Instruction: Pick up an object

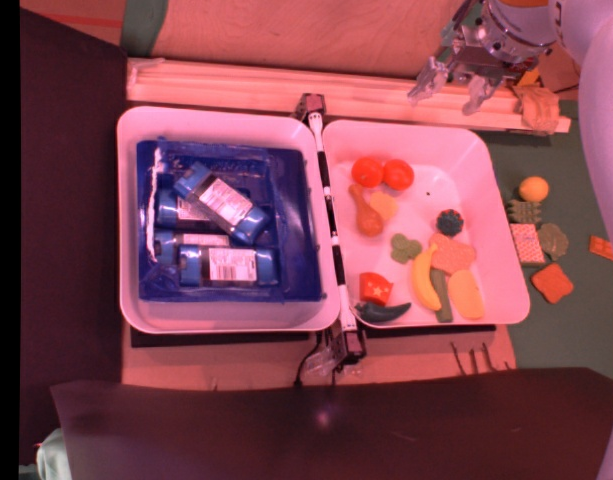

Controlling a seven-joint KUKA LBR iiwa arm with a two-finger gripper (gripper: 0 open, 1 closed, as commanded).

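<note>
Open and holding nothing, the claw point(454, 80) hangs above the far edge of the table, just past the far rim of the right white bin point(501, 208). Left to right: blue-capped brown bottles point(221, 201) lie in the left white bin point(131, 218)'s blue tray, and plastic toy food point(431, 258) crowds the right bin's middle and near edge. Tightly packed pieces could make a descending grasp slip or catch two at once.

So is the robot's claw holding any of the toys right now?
No, nothing is held. The claw hangs open above the wooden rail behind the right bin, with only air between its fingers. The toy food lies in that bin.
</note>
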